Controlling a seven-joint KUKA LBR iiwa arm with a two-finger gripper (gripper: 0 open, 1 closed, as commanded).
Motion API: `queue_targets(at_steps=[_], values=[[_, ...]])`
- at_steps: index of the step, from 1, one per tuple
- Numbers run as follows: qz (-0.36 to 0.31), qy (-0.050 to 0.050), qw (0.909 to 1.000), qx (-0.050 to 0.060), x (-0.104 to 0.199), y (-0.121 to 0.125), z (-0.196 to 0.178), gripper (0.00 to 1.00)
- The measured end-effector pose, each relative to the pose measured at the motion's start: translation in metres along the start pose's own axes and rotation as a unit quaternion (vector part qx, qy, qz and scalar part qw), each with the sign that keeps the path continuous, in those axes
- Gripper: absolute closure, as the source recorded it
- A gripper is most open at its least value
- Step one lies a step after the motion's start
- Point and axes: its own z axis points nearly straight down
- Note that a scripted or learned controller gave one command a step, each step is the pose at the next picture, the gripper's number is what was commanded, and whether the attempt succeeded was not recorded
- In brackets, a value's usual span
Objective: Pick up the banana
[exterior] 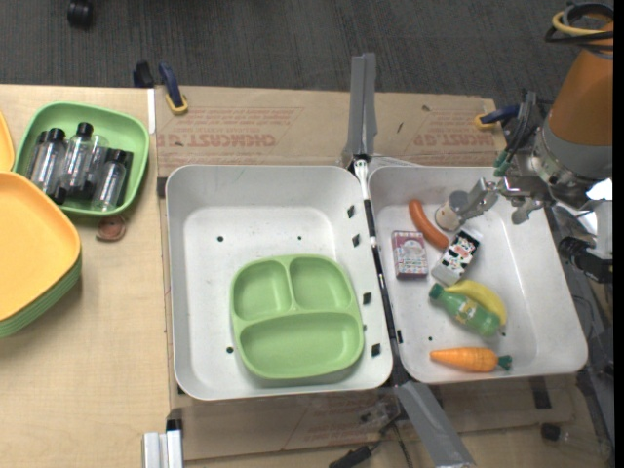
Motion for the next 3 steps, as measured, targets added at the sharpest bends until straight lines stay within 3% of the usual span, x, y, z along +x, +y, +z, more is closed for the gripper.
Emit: queue_targets(at_steps=[1,2,3], values=[[-0.001,0.001,1.0,0.0,-0.059,-0.051,0.127,0.0],[0.049,0.0,0.9988,-0.001,-0.076,-0.101,0.047,0.0],[0.284,0.001,0.9589,0.001,0.002,-0.08,0.138,0.0]])
